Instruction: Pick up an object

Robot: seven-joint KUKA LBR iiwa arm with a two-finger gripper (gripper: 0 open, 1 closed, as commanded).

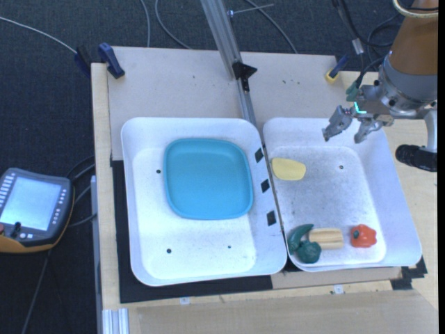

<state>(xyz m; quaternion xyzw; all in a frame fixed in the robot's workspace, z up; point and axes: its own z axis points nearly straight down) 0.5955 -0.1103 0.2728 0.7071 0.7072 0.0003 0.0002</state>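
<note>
One arm (pixel 410 54) over right bin (pixel 389 179), fingers (pixel 338 125) spread

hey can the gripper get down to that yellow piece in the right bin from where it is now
Probably yes. The gripper hangs open above the right bin's far edge, and the yellow piece lies alone on the bin floor near the divider, with nothing over it or beside it.

In the right bin I see a yellow piece (pixel 288 169) lying flat by the left wall, and along the near edge a green vegetable (pixel 304 244), a tan block (pixel 327 238) and a red pepper (pixel 362 236).
</note>
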